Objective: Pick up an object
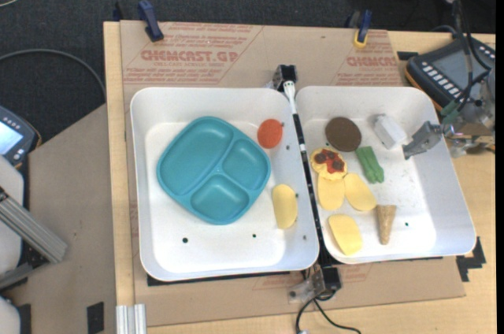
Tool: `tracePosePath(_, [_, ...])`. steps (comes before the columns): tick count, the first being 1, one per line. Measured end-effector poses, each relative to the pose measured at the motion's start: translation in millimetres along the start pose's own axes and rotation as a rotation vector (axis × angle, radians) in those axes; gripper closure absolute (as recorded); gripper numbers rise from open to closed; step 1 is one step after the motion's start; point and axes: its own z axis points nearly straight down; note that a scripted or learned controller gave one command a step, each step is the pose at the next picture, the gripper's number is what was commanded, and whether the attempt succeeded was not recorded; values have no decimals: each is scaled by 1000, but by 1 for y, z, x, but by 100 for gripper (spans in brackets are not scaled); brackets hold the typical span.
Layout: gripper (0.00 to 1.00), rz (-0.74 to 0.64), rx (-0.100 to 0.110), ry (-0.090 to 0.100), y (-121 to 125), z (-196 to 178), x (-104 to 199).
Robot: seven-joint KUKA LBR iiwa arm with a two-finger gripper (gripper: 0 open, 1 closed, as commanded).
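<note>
Camera view from above gives you the grey two-finger gripper (pixel 415 145) reaching in over the right rim of the right-hand shallow white bin (pixel 449 191), and at this size you cannot tell whether it is spread or closed; nothing visibly sits in it. Just beside its tip, toward the far wall, you have a small pale grey block (pixel 383 130), close to it but with no contact you can confirm. Further inward from the tip lies a dark brown round disc (pixel 343 134), and near that a green oblong toy piece (pixel 368 165), tilted. Beyond these, toward the divider, you see a small yellow round piece with red and dark topping (pixel 328 161), touching the top of two pale yellow oval slices (pixel 346 192) that overlap each other. Toward the near wall from the tip stands a tan cone-shaped piece (pixel 385 223), with a yellow rounded slab (pixel 344 235) beside it. Well apart from the gripper, the left-hand white bin (pixel 150 191) holds a teal divided plastic plate (pixel 213 169), a small orange-red ball (pixel 269 133) and a yellow oval piece (pixel 284 205).
</note>
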Motion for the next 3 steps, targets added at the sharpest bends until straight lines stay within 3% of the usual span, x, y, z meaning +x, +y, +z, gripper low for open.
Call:
tracePosePath(1, [0,-4,-10,-1,-31,-93,36])
tracePosePath(2, [100,-1,-5,-2,-29,-98,34])
tracePosePath(3, [100,-2,4,1,16,-50,44])
